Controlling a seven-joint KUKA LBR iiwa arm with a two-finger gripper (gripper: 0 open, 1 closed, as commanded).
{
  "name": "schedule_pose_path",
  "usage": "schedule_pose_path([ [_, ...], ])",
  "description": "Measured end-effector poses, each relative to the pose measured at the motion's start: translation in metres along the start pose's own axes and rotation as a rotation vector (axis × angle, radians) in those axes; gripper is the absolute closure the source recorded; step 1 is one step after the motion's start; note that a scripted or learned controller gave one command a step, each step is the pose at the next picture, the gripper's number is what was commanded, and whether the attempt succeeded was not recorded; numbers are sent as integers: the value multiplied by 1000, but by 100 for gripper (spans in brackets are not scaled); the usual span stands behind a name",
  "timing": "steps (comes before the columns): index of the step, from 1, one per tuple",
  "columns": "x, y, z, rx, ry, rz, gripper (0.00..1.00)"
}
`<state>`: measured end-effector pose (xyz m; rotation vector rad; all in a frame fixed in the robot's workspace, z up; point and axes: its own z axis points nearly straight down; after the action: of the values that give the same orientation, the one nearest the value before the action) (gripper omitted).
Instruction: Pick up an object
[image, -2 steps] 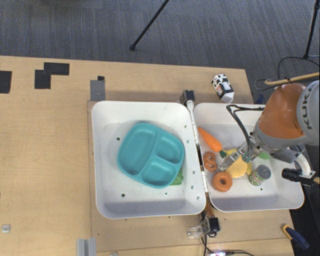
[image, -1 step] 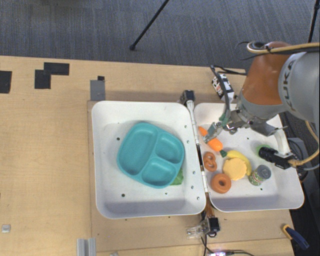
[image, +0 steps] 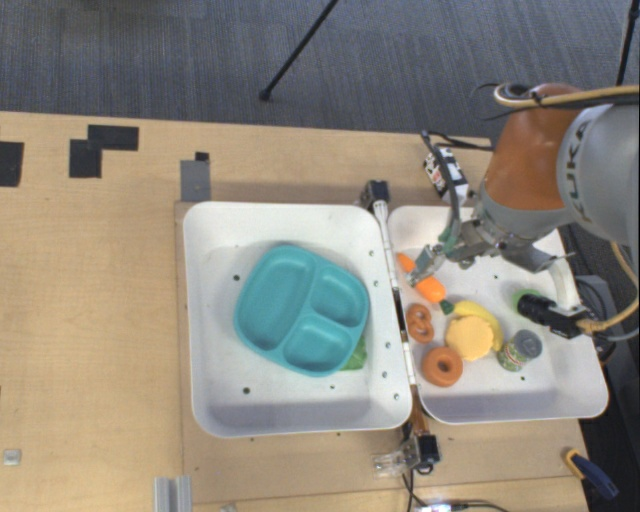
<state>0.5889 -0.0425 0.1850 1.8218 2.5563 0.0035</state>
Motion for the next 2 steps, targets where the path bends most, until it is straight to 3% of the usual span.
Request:
schedule_pose_path([
  [1,-56,-25,96,-2,-2,-54,0],
  [2,-25,-113,96,-9,-7,-18,0],
])
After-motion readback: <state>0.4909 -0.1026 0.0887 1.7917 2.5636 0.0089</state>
